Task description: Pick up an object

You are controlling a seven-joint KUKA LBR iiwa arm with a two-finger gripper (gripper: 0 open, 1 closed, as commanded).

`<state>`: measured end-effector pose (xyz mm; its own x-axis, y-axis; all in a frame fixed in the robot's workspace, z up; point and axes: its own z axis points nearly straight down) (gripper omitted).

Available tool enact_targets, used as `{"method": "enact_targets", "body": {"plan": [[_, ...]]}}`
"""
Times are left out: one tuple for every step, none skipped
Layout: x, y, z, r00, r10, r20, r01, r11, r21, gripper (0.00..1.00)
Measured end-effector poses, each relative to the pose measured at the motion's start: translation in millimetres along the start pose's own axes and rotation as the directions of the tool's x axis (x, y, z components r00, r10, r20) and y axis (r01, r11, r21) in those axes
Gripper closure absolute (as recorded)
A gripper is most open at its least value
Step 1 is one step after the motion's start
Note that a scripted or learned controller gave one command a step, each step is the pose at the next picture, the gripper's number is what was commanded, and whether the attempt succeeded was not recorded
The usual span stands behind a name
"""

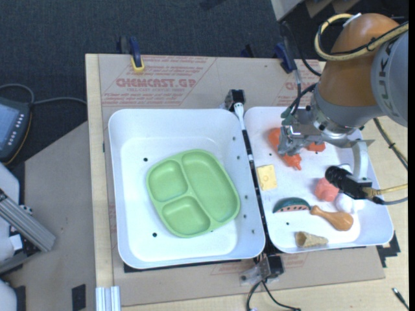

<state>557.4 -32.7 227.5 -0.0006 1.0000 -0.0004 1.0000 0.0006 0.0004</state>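
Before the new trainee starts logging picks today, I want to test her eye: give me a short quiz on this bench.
1. True or false: the green tray lies in the left bin.
2. Which lies nearest the bins' shared wall: A) yellow square, B) drumstick, C) pink block?
3. Fill in: the gripper hangs over an ______ toy in the right bin.

Key: 1 true; 2 A; 3 orange.

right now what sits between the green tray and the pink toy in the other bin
In the camera view, the bins' shared rims and a yellow cheese piece lie between the green tray and the pink toy.
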Motion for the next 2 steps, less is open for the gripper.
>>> {"method": "enact_targets", "body": {"plan": [[-7.8, -7.2, 13.5, 1.000, 0.002, -0.001, -0.002, 1.000, 0.004, 1.00], [-8.6, -7.2, 12.4, 1.000, 0.001, -0.001, -0.001, 1.000, 0.002, 1.00]]}}
